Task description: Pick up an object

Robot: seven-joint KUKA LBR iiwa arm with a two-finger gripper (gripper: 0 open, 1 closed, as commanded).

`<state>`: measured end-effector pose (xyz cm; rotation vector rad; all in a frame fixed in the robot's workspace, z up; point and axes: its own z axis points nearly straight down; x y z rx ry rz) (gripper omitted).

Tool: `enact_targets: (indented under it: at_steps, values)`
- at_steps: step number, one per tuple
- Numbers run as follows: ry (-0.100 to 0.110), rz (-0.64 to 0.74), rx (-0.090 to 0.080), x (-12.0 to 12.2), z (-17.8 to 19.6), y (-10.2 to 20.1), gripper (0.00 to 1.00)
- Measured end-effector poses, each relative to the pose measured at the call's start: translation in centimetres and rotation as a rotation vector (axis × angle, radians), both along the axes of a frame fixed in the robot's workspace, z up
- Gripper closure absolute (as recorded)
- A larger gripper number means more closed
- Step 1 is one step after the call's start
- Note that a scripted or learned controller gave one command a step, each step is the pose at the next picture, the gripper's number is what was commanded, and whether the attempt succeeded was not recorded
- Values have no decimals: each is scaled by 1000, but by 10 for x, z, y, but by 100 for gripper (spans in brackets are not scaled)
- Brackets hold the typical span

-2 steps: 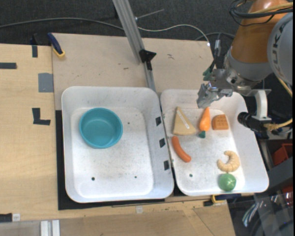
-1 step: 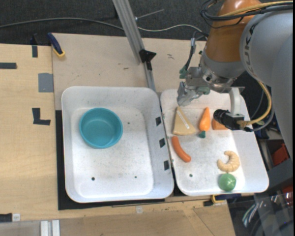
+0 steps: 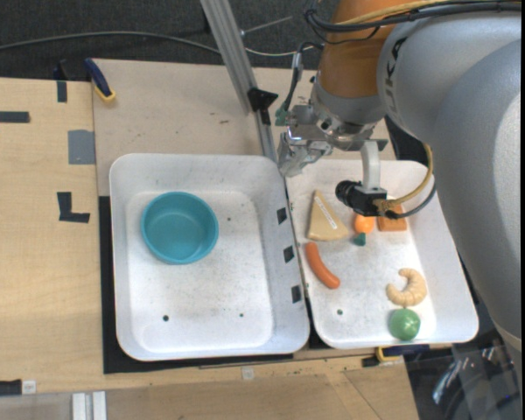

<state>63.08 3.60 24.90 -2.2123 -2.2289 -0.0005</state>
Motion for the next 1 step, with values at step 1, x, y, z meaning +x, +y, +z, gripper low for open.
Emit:
enact_targets:
  at_steps: [1]
  values:
    - [0, -2, 0, 11, 0, 47, 100]
